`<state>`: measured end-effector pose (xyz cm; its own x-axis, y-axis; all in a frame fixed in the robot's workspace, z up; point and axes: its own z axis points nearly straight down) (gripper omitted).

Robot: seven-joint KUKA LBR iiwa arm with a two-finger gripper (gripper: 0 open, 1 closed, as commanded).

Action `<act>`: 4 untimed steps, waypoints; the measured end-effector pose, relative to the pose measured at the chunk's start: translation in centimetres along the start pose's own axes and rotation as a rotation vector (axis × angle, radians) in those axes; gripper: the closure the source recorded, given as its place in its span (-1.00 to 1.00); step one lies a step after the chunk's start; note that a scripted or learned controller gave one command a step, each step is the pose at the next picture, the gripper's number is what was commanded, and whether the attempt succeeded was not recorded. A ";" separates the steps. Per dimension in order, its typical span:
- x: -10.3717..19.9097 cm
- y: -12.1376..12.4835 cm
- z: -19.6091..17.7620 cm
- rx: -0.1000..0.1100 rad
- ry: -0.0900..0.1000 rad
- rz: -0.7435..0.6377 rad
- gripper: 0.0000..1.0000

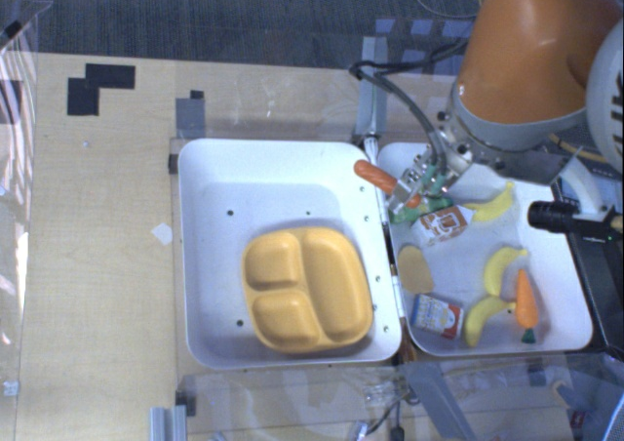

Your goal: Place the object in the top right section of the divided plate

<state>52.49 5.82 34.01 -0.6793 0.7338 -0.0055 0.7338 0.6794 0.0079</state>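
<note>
The yellow divided plate (307,288) lies in the left white bin (210,234), with two small sections on its left and one long section on its right. My gripper (411,190) hangs over the wall between the two bins, up and to the right of the plate. Its fingers are shut on one end of a slim orange carrot-like piece (374,175). That piece sticks out to the left, over the left bin's right edge.
The right bin (575,332) holds three yellow bananas (501,268), an orange carrot (526,300), a brown-and-white packet (445,224), a tan flat piece (416,269) and a small red-and-blue carton (436,315). The arm's large orange body (531,39) looms over that bin's far side.
</note>
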 end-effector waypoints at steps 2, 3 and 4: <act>-3.1 -4.4 5.6 0.002 0.001 -0.005 1.00; -10.3 -4.9 3.4 0.002 -0.002 -0.108 1.00; -5.6 -2.0 7.9 0.001 0.001 -0.414 1.00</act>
<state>54.92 0.34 26.15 -0.9173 0.3982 -0.0075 0.3982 0.9173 0.0045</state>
